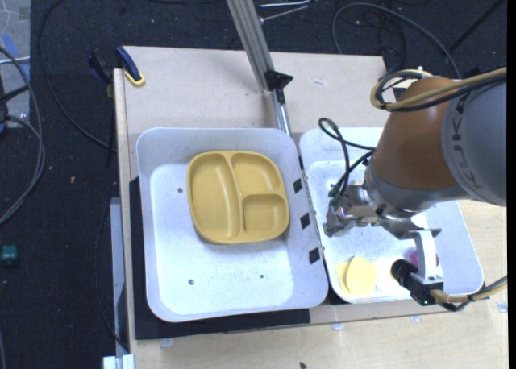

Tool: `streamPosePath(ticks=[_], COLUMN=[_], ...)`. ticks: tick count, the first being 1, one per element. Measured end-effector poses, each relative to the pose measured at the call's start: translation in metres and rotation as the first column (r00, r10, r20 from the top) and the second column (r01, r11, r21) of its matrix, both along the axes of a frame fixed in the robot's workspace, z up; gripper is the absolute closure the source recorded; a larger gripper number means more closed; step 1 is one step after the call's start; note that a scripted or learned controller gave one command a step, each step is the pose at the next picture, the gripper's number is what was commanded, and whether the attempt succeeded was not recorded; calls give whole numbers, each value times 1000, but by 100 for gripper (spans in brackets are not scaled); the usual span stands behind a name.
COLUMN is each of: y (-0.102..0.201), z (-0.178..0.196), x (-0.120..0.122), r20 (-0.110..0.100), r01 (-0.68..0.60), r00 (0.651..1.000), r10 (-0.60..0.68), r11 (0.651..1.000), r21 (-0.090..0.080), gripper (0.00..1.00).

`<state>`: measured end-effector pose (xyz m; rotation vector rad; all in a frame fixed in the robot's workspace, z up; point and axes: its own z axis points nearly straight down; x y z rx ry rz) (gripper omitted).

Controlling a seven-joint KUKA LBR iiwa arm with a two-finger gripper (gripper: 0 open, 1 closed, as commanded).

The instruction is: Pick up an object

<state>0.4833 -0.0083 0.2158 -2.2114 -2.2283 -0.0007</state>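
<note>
Two white bins sit side by side on a tan bench [193, 85]. The left bin [218, 279] holds a yellow plate [238, 196]. The plate is square with round corners and lies flat in the top half of the bin. It has three parts: one long part on the left and two small parts on the right. It looks smooth and a bit shiny.

The right bin [463, 267] holds a small yellow lump [359, 276]. The lump is pale yellow, round and soft-looking. It lies near the front edge of its bin, close to the wall between the two bins. Just to its right a small pink thing [414, 256] peeks out. It is mostly hidden, so it is hard to say what it is.

The big arm [419, 158] comes in from the right and hangs over the right bin. Its wide part is orange-brown and grey. Black cables [339, 146] loop around it. The gripper [343, 218] is the silver part at the arm's left end. It sits above the lump and a little apart from it, near the bin's left wall. It is too dark and small to tell if the gripper is spread or pressed together. Nothing shows in its grip.

A grey pole [246, 17] slants down from the top to the back of the bins.
</note>
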Motion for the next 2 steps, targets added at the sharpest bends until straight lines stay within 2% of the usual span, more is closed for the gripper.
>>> streamPosePath(ticks=[1,2], y=[45,101], z=[7,2], x=[4,20], r20=[1,2], r01=[-1,-2], r00=[1000,1000], r10=[1,2], r11=[1000,1000], r21=[-1,0], gripper=[100,100])
